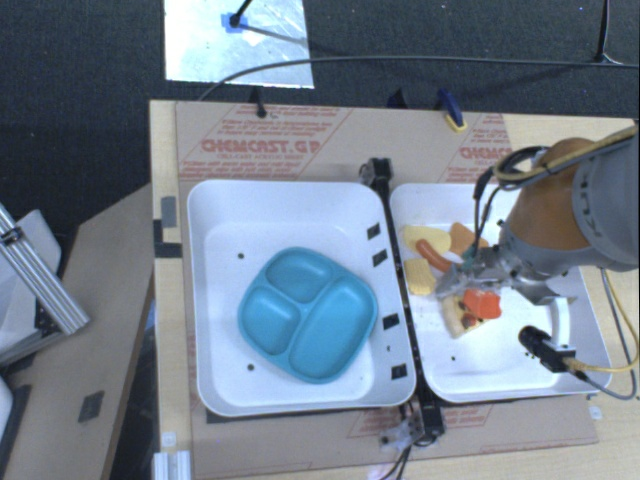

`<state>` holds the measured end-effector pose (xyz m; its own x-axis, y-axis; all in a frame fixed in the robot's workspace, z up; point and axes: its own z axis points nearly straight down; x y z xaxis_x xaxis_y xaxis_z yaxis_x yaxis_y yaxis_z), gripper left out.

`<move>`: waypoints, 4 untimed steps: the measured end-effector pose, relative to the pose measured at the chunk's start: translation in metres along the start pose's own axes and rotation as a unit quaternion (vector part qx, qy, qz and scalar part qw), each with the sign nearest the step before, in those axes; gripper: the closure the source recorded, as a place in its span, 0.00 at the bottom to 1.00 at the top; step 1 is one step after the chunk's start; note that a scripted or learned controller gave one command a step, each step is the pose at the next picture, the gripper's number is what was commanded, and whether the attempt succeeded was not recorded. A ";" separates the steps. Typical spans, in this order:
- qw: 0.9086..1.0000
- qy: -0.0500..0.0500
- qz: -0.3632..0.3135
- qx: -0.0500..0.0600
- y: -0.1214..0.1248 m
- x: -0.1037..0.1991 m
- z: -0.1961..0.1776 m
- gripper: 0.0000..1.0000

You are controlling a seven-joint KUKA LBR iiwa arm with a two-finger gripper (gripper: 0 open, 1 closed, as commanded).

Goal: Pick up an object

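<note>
So your bench (pixel 330 133) is a flat sheet of tan board with red lettering printed across the far side, sitting over dark carpet. On it you've got two shallow white bins side by side, glossy moulded plastic with rounded corners. The left bin (pixel 225 268) holds a big sky-blue tray (pixel 307 313), smooth plastic, rounded-square shape with three moulded compartments, lying flat and turned a bit diagonal. A black strip with clips (pixel 392 288) runs between the bins.

The arm (pixel 570 208) comes in from the right, fat grey casing with that orange band bulging above the wrist, cables looping round it. It's bent down over the right bin (pixel 500 368), wrist low and angled toward the left.

The gripper (pixel 468 286) is down right in the pile of small toy food pieces. I honestly can't tell whether it's spread or pinched together, it's too cluttered and blurry there.

The pile sits in the far-left part of the right bin: an orange-red block (pixel 483 306) just beside the gripper, a pale yellow chunk (pixel 421 276) to its left, a reddish sausage shape (pixel 433 255) on top of the yellow, and a tan wedge (pixel 461 236) on the far side. All look like matte plastic, all touching or nearly.

Way at the back there's a shiny foil-ish square (pixel 238 28) on the carpet.
</note>
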<state>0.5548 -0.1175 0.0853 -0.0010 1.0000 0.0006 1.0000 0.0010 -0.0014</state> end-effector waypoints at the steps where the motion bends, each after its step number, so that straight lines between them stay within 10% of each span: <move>1: 1.000 -0.001 0.000 -0.002 0.001 -0.001 -0.013 1.00; 4: 1.000 -0.001 -0.002 -0.004 -0.003 0.013 -0.183 1.00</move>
<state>0.5522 -0.1043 0.2680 -0.0047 1.0000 -0.0011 1.0000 0.0047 0.0069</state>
